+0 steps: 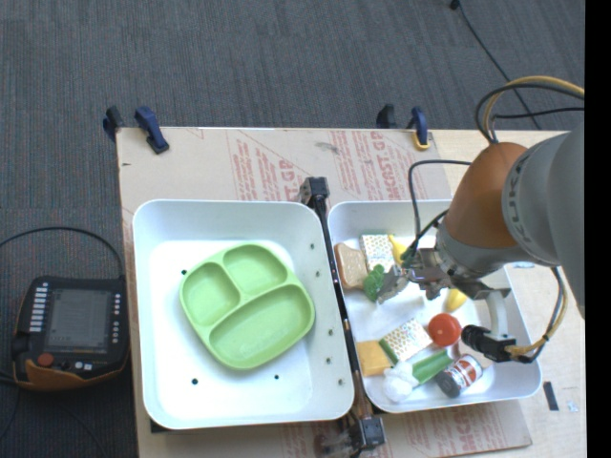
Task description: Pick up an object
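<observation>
The right bin is taken as the landmark. The gripper is seen low over its upper middle, the grey arm covering the bin's upper right rim. Whether anything is clamped cannot be told. A small green object, possibly the thing reached for, is seen at the fingertips; its long axis cannot be made out. Toys are crowded along the bin's near edge: a red tomato, a green-and-white packet lying slantwise, a red-capped bottle. Little open floor is left there. Left of this bin, a green divided plate is seen in the left bin, wide white floor being left around it.
</observation>
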`<state>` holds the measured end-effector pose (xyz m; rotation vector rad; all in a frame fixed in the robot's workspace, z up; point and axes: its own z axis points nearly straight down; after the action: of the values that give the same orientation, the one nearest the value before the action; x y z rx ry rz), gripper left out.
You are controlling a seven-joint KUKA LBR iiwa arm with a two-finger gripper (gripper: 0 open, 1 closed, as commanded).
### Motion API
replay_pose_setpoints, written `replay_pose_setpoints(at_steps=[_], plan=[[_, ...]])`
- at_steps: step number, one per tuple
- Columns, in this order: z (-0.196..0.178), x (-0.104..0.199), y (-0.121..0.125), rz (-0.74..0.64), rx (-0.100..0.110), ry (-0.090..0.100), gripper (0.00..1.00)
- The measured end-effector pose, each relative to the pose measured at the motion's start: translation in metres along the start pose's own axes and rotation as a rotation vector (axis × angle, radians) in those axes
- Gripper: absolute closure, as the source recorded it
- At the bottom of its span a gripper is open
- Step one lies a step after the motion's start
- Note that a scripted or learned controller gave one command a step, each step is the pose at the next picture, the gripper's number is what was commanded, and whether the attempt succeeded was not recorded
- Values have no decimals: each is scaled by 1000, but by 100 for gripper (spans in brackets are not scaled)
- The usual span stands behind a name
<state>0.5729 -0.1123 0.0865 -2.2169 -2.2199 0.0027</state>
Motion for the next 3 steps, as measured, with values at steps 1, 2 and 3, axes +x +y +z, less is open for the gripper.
replay_pose_setpoints(at_steps=[1, 2, 3], plan=[[0, 6, -31, 2, 0, 0, 0], [-9, 6, -31, 6, 2, 2, 100], [0, -52, 3, 2, -1, -1, 100]])
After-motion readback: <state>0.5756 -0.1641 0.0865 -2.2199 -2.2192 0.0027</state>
